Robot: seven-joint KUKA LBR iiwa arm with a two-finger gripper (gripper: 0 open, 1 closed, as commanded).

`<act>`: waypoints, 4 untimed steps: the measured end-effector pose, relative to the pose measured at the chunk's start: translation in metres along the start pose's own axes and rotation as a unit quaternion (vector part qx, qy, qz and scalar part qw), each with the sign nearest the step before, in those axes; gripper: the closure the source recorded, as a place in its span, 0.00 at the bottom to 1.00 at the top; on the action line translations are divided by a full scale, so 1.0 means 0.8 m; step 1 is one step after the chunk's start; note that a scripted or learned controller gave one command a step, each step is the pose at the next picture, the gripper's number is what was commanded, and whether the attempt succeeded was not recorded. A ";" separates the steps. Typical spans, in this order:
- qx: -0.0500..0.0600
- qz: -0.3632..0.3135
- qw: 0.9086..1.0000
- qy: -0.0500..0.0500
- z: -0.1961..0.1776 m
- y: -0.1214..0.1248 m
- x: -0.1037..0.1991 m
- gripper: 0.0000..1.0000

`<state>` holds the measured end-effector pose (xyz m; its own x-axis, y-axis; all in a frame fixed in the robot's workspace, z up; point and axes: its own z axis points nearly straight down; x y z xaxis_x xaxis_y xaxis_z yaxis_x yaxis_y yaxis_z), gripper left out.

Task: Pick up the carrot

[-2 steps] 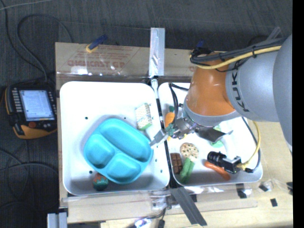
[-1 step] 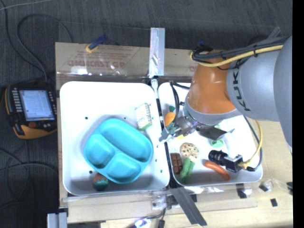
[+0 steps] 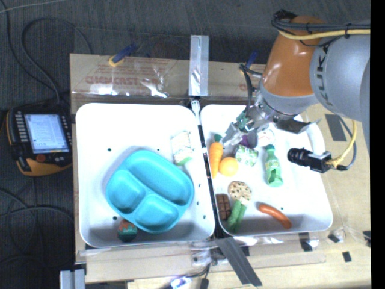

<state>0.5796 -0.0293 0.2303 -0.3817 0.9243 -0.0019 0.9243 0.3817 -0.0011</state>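
Observation:
The carrot (image 3: pixel 215 156) is a short orange cone. It lies upright in the picture against the left wall of the right bin (image 3: pixel 313 221), with its greenish top toward the back. My gripper (image 3: pixel 236 135) hangs over the back left part of that bin, just right of and above the carrot's top end. Nothing shows between the gripper and the carrot. A purple item (image 3: pixel 249 140) sits right under the gripper body and is partly hidden by it.
An orange fruit (image 3: pixel 228 166) touches the carrot's right side. Close by are a green-white packet (image 3: pixel 246 156), a green bottle (image 3: pixel 272 166), a cookie (image 3: pixel 239 190), a chocolate bar (image 3: pixel 223 206) and a red sausage (image 3: pixel 274 214). The left bin (image 3: pixel 90 125) holds a blue divided plate (image 3: pixel 150 188).

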 end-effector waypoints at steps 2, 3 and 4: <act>0.000 -0.052 0.999 -0.002 -0.077 0.075 -0.101 1.00; -0.001 -0.111 0.994 -0.002 -0.103 0.089 -0.077 1.00; -0.001 -0.195 0.981 -0.002 -0.148 0.095 -0.063 1.00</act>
<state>0.6690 -0.0469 0.3487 -0.7057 0.7085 -0.0048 0.7085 0.7057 -0.0005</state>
